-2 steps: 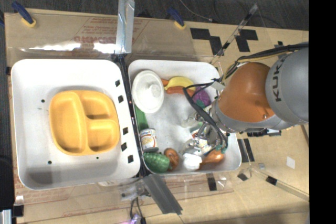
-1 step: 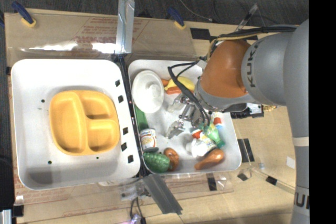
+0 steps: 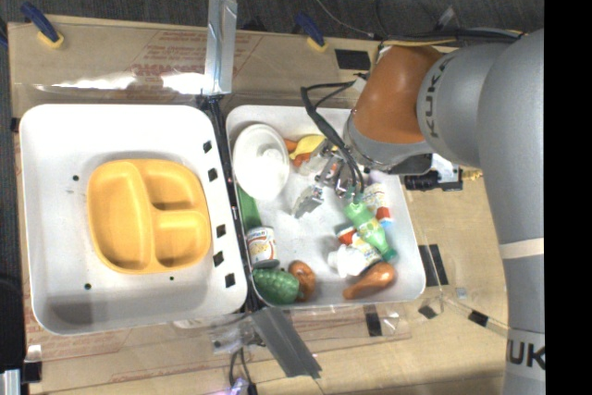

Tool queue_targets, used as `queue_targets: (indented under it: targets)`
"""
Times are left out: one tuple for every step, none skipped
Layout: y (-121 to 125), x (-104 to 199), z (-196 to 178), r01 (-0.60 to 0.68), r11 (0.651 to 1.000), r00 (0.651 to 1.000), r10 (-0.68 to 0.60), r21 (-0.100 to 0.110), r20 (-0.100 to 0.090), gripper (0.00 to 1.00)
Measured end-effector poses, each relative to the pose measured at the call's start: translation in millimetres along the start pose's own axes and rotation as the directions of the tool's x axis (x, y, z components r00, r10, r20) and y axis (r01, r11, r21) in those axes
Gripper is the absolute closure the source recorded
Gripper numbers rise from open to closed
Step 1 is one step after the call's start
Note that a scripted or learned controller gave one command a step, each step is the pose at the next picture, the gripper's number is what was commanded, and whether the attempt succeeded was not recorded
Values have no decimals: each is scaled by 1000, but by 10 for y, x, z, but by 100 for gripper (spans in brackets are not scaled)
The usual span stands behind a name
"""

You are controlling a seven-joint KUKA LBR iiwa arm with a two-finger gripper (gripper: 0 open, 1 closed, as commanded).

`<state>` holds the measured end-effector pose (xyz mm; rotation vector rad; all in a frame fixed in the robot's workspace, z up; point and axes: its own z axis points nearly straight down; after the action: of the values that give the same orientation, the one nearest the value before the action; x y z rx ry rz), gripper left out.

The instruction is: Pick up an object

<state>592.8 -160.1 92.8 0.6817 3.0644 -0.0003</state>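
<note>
Arm over the right bin, pincer low among the objects.
Pincer fingers appear spread, nothing visibly between them; it sits just beside the white bowl and near the green bottle. A jar, a green fruit and a brown item lie along the near wall. The left bin holds a yellow tray.
</note>
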Motion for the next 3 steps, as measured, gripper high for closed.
queue_targets:
  targets:
    - [-556,500,-3,-93,996,996,93,0,0,0]
    - [-371,1106,12,-155,988,988,155,0,-4,0]
    - [-193,979,7,-199,980,980,199,0,-1,0]
